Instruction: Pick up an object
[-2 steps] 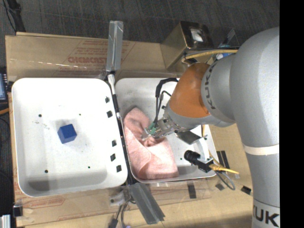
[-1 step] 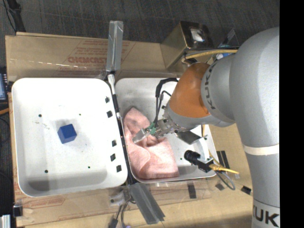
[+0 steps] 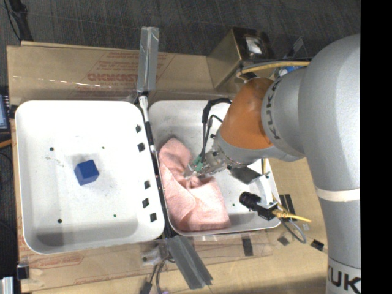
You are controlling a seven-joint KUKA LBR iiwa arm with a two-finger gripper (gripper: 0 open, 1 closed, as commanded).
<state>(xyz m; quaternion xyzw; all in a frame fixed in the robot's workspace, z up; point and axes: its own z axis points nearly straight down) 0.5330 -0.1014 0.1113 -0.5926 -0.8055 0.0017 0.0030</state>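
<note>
Hand (image 3: 201,166) down on the pink cloth (image 3: 196,204) in the right bin (image 3: 177,112), with a blue cube (image 3: 86,171) alone in the left bin (image 3: 37,121).

The two white bins sit side by side on a surface covered with brown cardboard (image 3: 73,66). The blue cube rests on the floor of the left bin, a little left of its middle and well apart from the walls. In the right bin, the crumpled pink cloth lies along the left wall and runs down to the near edge. The hand meets the cloth's upper right part, where the fabric rises in a bunched fold. Whether the hand is wide or narrow cannot be told from this angle. The grey arm (image 3: 294,115) with its orange band reaches over the right bin from the right.
</note>
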